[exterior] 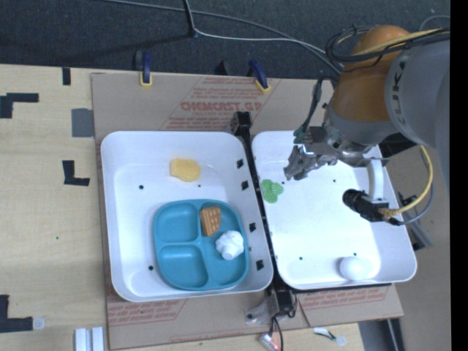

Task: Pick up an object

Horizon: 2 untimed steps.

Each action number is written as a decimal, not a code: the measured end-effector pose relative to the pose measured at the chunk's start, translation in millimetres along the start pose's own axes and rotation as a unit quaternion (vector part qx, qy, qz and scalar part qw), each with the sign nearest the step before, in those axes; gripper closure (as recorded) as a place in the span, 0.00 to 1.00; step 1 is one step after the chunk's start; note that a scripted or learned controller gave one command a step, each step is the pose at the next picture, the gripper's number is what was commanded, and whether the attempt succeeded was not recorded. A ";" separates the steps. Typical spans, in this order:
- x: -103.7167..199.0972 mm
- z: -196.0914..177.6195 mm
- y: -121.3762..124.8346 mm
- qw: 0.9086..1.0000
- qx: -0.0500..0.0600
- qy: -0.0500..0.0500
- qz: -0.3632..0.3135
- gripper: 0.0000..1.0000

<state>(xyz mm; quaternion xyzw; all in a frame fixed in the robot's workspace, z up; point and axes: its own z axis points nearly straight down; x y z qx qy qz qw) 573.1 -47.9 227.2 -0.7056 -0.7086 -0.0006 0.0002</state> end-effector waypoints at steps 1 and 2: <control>59.3 -5.5 -7.3 1.000 0.001 0.000 0.000 1.00; 113.5 3.1 -17.8 1.000 0.001 0.000 0.000 1.00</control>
